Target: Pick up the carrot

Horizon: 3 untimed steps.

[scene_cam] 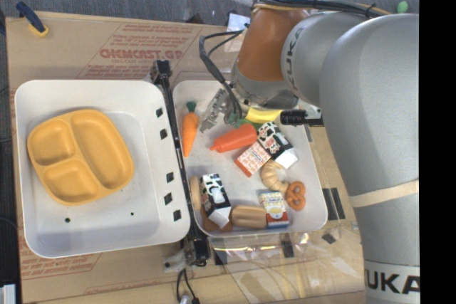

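**Carrot lies just left of the end effector, tight to the bin wall**

Your target is the small orange toy carrot with a green top (189, 130), lying lengthwise along the left wall of the right-hand shallow white bin (314, 174), green end pointing away from the camera. The metal end effector (216, 110) hangs just to the right of it, a little towards its green end, with its fingers slightly parted and nothing between them.

Expect the carrot to be light, stiff moulded plastic: smooth, tapered and inclined to roll or squirt out of a pinch. You would do best to close across the thick upper half, just below the green top, where the body is widest and the sides most nearly parallel. The thin tip gives little to grip.

Room is the difficulty. On the far side of the carrot from the end effector, the bin wall and the black divider strip (169, 126) run right alongside, so one finger has to slide into a narrow gap there. On the near side, a second orange cone-shaped toy (234, 139) lies below and right of the end effector, close but apart from the carrot. Don't mistake it for the target. A yellow banana toy (261, 114) sits just to the right. Straight up is your clear way out.
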Each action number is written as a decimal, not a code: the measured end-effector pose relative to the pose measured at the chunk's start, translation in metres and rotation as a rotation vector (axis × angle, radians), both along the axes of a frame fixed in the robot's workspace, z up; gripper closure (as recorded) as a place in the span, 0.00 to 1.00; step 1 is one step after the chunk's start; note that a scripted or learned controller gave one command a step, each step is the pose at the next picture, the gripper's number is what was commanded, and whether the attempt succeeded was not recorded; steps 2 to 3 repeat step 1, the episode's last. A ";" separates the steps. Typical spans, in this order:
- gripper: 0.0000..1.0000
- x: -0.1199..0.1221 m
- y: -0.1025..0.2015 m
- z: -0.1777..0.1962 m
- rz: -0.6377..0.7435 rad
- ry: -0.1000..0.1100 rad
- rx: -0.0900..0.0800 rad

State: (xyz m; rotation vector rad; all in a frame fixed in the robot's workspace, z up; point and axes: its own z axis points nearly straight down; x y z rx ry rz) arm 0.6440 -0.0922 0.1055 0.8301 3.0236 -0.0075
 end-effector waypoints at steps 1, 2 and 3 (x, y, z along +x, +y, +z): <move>1.00 -0.042 0.076 0.090 -0.388 -0.003 0.010; 1.00 -0.042 0.076 0.090 -0.388 -0.003 0.010; 1.00 -0.042 0.076 0.090 -0.388 -0.003 0.010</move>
